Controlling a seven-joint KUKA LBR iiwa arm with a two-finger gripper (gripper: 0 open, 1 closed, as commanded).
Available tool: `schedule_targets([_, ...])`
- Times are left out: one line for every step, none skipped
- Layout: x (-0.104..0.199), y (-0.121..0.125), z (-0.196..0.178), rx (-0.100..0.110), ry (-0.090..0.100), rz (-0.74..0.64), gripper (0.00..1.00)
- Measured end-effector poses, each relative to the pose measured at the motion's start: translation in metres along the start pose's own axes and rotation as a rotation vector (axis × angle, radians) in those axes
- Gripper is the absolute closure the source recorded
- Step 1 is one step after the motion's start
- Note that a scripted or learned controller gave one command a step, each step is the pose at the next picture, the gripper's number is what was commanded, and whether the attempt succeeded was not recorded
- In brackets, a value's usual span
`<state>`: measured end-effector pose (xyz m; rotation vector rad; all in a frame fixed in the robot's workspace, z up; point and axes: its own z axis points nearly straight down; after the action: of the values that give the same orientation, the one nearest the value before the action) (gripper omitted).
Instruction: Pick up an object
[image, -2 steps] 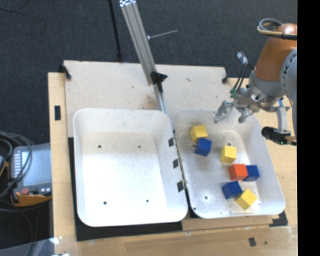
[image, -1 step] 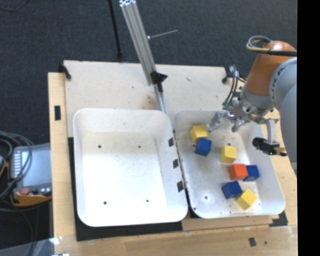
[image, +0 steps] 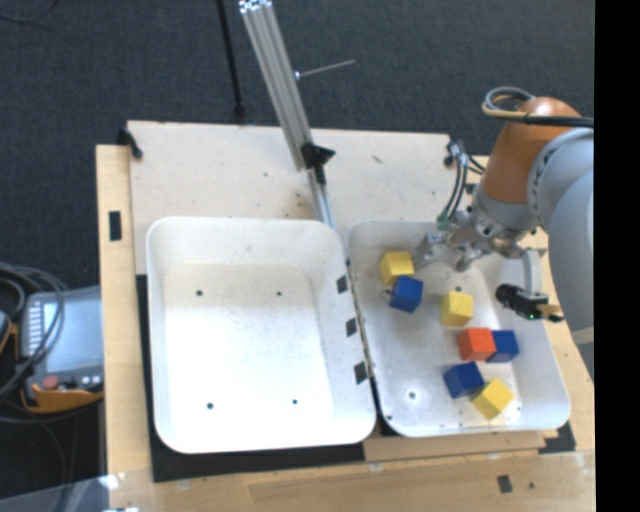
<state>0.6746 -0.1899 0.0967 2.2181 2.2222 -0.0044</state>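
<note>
Pale worktop on dark carpet

The wooden worktop (image: 230, 170) stands on dark grey carpet (image: 90, 60); an aluminium rail (image: 282, 85) slants across it, with cables and a pendant (image: 50, 340) left.

The scene is evenly and fairly brightly lit, with soft light that seems to come from above. The two white bins (image: 250, 330) at the centre of the frame are the brightest areas, close to washed out, so their surfaces show little texture. Shadows are faint and short: a thin dark line runs under the bins' lower rims, and the coloured blocks (image: 470, 340) in the right of the frame cast small soft shadows. The dark floor (image: 100, 60) across the top and left stays dim and slightly grainy. Overall sharpness is modest; fine detail around the arm (image: 540, 170) at upper right looks soft, possibly from low resolution.
</note>
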Motion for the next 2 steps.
schedule_targets([-0.001, 0.002, -0.014, -0.006, -0.003, -0.002, 1.00])
schedule_targets([-0.004, -0.001, -0.080, -0.009, 0.001, 0.003, 1.00])
